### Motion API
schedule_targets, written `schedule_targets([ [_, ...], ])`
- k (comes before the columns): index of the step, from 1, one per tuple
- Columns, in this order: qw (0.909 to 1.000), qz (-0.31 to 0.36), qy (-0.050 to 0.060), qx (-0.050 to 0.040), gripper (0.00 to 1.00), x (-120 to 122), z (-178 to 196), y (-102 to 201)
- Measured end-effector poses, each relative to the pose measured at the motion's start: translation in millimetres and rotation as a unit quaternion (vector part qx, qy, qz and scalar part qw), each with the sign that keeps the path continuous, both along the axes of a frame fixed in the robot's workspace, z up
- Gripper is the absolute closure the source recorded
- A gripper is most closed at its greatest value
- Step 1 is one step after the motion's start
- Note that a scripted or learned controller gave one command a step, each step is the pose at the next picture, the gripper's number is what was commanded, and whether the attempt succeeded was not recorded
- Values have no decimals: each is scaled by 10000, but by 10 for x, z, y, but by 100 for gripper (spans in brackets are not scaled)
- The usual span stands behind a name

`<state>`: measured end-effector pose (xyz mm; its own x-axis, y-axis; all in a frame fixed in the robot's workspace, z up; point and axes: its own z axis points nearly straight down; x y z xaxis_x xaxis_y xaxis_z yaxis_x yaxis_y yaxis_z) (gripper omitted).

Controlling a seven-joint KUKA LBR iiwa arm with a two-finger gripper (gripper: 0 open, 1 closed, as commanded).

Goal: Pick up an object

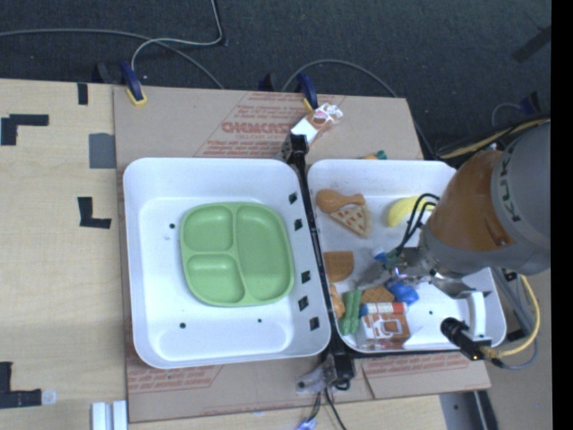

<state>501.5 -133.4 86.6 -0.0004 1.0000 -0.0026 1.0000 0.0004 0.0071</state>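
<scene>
Entry: my gripper [400, 280] is hanging low over the right bin [466, 173], among the toy food.

I am reaching in from three o'clock because the clutter sits there; whether my tool is clenched or released, I cannot tell. Candidate item: pizza slice [349, 213], tan with red spots, lying flat at eleven o'clock from my gripper, near it. Green divided plate [237, 252] is occupying the left bin [148, 240].
</scene>
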Motion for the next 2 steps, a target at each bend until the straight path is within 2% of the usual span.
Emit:
schedule_targets([
  [1,10000,9,33,28,0,33,-6,-47],
  [2,10000,12,6,20,0,12,-2,-87],
])
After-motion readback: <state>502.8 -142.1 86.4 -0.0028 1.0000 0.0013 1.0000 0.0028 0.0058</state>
